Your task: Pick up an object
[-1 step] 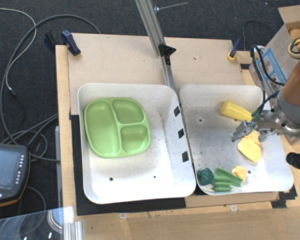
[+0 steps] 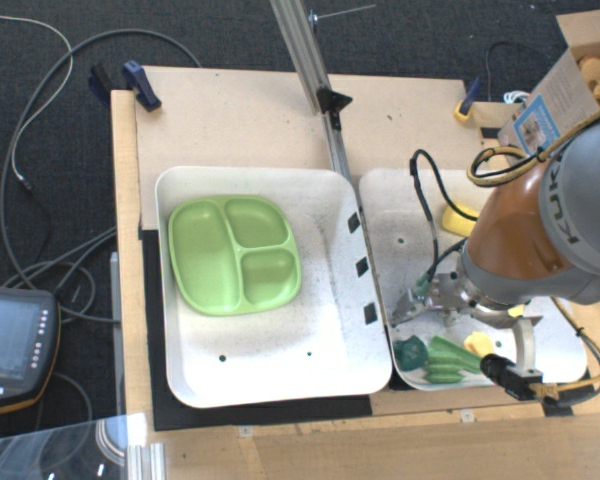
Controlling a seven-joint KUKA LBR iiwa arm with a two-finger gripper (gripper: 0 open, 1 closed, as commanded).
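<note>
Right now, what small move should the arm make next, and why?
Probably a short descent toward the green objects in the right bin. The gripper hangs just above them at the bin's near edge, and nothing shows between its fingers.

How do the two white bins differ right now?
Contents: the left bin holds one green divided plate; the right bin holds several small pieces, green ones at its near edge and yellow ones.
Cover: the left bin lies in open view; the arm hangs over much of the right bin.
Shared: both are shallow, white, with rounded corners, side by side on the bench.
</note>
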